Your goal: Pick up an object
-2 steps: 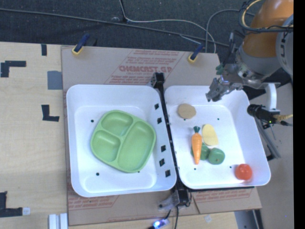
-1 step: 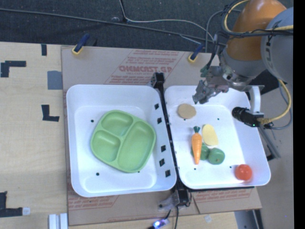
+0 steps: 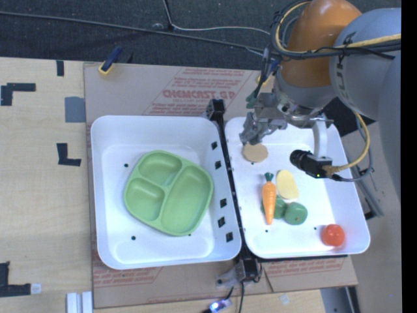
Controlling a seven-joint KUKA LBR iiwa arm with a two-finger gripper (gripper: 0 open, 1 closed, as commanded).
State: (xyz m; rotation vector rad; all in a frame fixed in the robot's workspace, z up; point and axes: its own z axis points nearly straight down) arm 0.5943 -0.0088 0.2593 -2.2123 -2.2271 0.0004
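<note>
My gripper [image 3: 253,137] hangs over the back left part of the right bin [image 3: 345,243], directly above a tan round cookie-like disc [image 3: 256,153]. Its fingertips sit at the disc's back edge, touching or nearly so. Further forward in the same bin lie an orange carrot [image 3: 268,203], a pale yellow potato-shaped piece [image 3: 287,184], a green vegetable [image 3: 292,212] and a red tomato [image 3: 333,235]. The grey arm with its orange band [image 3: 319,41] comes in from the upper right.
The left bin [image 3: 104,142] holds a green divided plate [image 3: 169,192]. A black clamp strip [image 3: 225,175] runs between the two bins. A black cable with a small unit [image 3: 311,162] hangs off the wrist over the right bin.
</note>
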